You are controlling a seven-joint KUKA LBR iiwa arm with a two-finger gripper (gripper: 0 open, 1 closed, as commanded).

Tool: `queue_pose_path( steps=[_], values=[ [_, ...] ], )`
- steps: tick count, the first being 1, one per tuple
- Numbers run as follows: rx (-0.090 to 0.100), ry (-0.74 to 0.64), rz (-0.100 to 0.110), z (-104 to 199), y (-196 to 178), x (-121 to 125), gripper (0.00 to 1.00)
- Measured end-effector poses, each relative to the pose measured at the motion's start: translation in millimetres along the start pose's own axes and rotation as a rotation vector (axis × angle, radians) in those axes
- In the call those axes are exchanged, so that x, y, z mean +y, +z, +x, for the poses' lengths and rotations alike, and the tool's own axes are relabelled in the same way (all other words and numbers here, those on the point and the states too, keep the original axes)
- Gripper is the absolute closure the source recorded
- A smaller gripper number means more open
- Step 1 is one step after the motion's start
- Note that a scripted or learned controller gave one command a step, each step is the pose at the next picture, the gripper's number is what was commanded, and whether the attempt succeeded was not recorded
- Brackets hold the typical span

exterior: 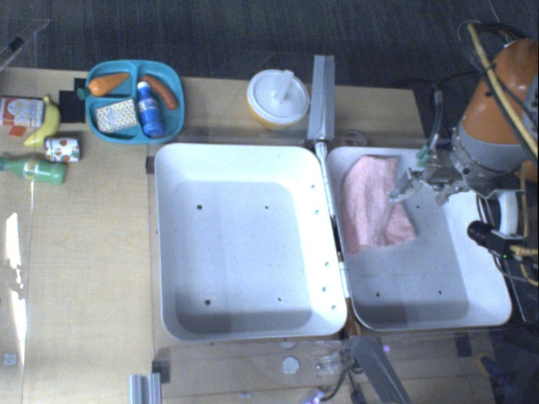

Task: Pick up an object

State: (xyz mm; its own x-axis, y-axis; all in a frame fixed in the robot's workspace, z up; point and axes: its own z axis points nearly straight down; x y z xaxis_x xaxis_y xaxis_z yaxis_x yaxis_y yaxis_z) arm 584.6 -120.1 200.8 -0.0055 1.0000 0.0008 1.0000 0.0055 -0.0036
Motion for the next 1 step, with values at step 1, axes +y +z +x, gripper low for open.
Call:
queue_pose_path(
  steps=[1],
  values=[
    [-0.001, -0.147, -0.009, 17.2, 106.0, 21.9, 0.00]
  ],
)
